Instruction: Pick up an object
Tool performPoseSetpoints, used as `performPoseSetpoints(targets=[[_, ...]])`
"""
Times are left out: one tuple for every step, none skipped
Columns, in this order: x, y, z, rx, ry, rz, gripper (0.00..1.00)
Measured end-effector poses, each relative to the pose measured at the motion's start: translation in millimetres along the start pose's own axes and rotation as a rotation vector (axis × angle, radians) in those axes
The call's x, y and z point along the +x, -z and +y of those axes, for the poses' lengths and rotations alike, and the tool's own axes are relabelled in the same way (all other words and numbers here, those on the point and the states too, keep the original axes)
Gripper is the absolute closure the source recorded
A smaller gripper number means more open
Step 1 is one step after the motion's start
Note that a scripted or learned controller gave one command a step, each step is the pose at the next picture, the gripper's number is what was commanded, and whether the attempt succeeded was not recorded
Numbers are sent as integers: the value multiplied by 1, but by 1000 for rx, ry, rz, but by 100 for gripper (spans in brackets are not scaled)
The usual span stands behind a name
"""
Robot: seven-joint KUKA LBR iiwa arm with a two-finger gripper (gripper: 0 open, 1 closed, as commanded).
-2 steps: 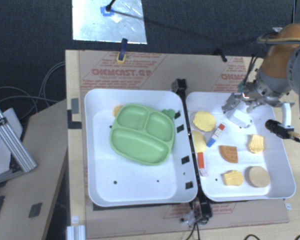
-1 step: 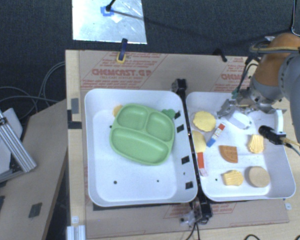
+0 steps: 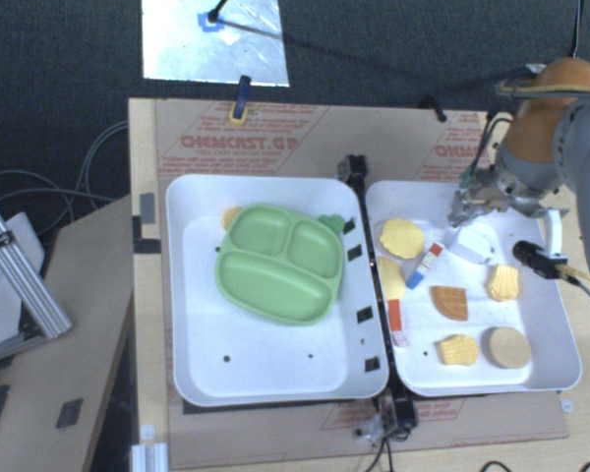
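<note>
Showing: 1 grey arm [image 3: 570,136] reaching from the right over 2 white bins on the tabletop [image 3: 275,136], viewed from above at a slant.
Progress: judged early; nothing is seen lifted, every item lies on a bin floor, and the whole pick is left to do.
Hand: the hand [image 3: 464,212] hangs over the upper part of the right bin [image 3: 560,362], near its back wall, tips pointing down.
Hand state: too small and blurred to say whether it is apart or together; nothing is seen between its tips.
Contact: its tips sit just beside a pale flat piece [image 3: 472,251]; touching or apart cannot be told.
Candidate objects, right bin: a yellow round piece [image 3: 402,237], a red-white-blue stick [image 3: 425,265], an orange wedge [image 3: 450,302], a yellow ridged piece [image 3: 503,282], a second yellow ridged piece [image 3: 457,349], a tan disc [image 3: 506,347].
Nearest candidates: the pale flat piece and the stick lie closest to the hand; the disc lies well apart, at the front.
Left bin [image 3: 197,362]: holds a green divided tray [image 3: 280,262], with a small green item [image 3: 331,224] at its upper right edge.
</note>
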State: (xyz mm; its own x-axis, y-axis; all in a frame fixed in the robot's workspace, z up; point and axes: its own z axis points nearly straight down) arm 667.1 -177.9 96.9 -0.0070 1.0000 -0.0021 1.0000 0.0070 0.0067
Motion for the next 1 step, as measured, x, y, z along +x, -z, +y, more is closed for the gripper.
performPoseSetpoints(targets=[[9, 52, 7, -1, -1, 1, 100]])
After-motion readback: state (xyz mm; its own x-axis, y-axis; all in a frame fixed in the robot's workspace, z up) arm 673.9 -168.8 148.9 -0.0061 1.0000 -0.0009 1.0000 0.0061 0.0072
